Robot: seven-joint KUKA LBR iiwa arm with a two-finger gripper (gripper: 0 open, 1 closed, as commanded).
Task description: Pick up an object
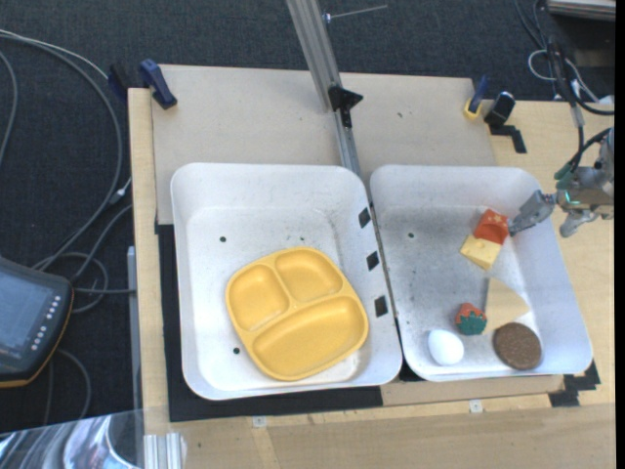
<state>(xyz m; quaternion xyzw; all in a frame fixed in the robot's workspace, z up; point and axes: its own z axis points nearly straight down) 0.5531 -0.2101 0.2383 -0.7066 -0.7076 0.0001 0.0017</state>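
Observation:
In the right bin (430, 189) lie a red block (491, 226) resting against a yellow cheese-like block (479, 252), a pale wedge (506, 301), a small red and green piece (472, 319), a white egg (445, 347) and a brown round cookie (516, 345). My gripper (550, 219) hangs over that bin's right rim, just right of the red block. It is open, its two fingers spread apart with nothing between them. The left finger's tip is close to the red block, and I cannot tell whether they touch.
The left bin (195, 203) holds a yellow divided plate (296, 311). A metal pole (317, 37) slants down to the gap between the bins. Blue clamps (156, 81) sit at the bench's back corners. Cables and a tablet (29, 316) lie off the bench to the left.

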